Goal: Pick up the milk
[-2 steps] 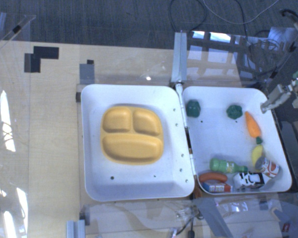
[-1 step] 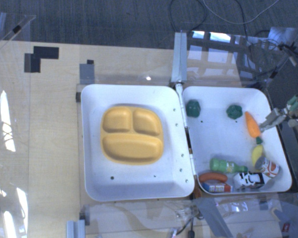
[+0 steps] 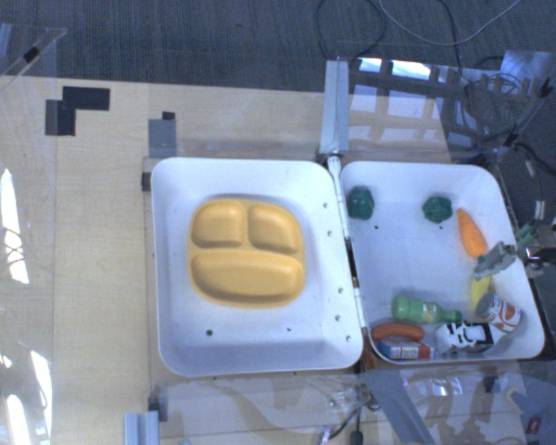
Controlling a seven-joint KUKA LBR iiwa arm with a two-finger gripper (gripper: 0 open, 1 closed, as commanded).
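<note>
The milk (image 3: 469,336) is a small white carton with black patches, lying on its side near the front right corner of the right bin (image 3: 398,248). My gripper (image 3: 496,260) reaches in from the right edge and hangs over the bin's right side, above the yellow banana (image 3: 480,293). It is behind the milk and apart from it. Nothing shows in its hold.
Around the milk lie a green bottle (image 3: 424,310), a hot dog (image 3: 398,331), a small red box (image 3: 406,349) and a red-and-white can (image 3: 503,316). A carrot (image 3: 472,233) and two green items (image 3: 360,202) (image 3: 436,209) sit further back. The left bin (image 3: 171,332) holds a yellow divided plate (image 3: 247,251).
</note>
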